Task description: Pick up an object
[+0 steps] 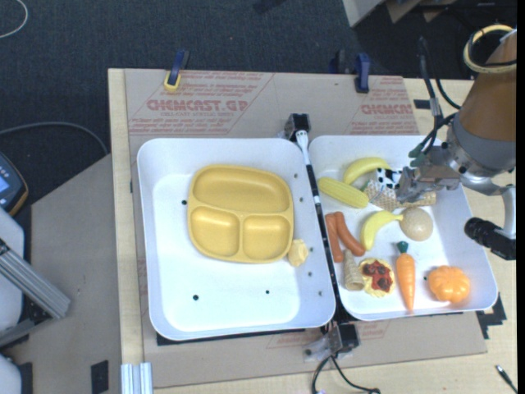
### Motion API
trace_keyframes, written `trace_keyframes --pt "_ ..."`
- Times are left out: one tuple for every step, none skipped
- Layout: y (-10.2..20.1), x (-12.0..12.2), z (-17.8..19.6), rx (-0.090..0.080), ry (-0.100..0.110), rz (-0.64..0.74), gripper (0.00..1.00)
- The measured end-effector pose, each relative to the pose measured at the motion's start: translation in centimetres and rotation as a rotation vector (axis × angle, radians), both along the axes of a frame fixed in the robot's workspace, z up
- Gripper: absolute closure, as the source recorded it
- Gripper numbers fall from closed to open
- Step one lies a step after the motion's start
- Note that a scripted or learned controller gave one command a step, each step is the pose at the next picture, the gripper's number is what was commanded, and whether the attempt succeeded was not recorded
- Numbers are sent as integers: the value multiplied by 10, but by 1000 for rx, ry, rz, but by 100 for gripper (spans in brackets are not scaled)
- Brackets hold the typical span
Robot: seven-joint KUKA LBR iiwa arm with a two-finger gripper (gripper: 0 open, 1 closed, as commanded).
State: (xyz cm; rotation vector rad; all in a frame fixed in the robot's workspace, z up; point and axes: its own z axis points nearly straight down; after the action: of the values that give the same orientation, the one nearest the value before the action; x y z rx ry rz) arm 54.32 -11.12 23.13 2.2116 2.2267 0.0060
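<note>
The right bin [484,298] holds toy food: a banana [364,167], a corn cob [343,192], a second banana [375,226], sausages [342,235], a pale round piece [416,223], a carrot [405,280], a pizza slice [377,275] and an orange pepper [449,284]. My gripper [413,189] hangs low over the bin's upper middle, just above the pale round piece and beside a black-and-white object [390,179]. The wrist hides its fingertips.
The left bin [160,245] holds a yellow divided plate [241,213], and a small yellow piece [297,254] lies near the plate's lower right corner. Clamps [173,79] sit on the cardboard at the back. The arm [492,113] enters from the right.
</note>
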Motion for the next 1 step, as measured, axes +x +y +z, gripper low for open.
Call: trace_keyframes --pt "57 24 -4 0 1 0 100"
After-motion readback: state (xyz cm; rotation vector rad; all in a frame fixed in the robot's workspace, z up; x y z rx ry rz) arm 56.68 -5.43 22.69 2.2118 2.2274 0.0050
